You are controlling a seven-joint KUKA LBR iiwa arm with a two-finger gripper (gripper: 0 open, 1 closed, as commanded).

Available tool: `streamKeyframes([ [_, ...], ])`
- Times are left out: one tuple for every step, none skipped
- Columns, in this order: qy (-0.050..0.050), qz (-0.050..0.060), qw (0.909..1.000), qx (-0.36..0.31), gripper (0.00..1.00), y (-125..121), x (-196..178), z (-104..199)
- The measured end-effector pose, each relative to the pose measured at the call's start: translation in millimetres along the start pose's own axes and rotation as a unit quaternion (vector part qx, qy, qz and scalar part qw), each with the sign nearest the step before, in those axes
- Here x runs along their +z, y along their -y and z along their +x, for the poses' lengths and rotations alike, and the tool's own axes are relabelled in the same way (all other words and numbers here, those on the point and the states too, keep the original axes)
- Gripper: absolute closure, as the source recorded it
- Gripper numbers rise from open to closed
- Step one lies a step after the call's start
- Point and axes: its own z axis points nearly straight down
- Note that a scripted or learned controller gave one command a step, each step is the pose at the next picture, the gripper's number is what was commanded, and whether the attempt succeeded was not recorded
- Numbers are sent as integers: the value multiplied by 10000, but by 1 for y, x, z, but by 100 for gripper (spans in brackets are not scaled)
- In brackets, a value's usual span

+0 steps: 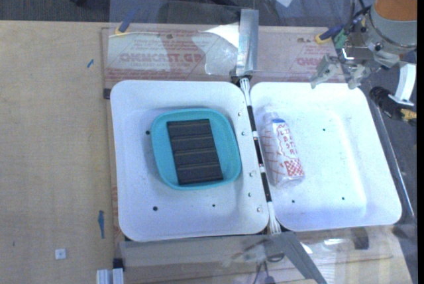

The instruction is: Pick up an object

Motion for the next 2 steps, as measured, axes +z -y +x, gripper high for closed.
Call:
streamKeyframes([
  [2,-3,9984,-557,0,19,96,63],
  [11,-79,9979,-639,0,44,180,25],
])
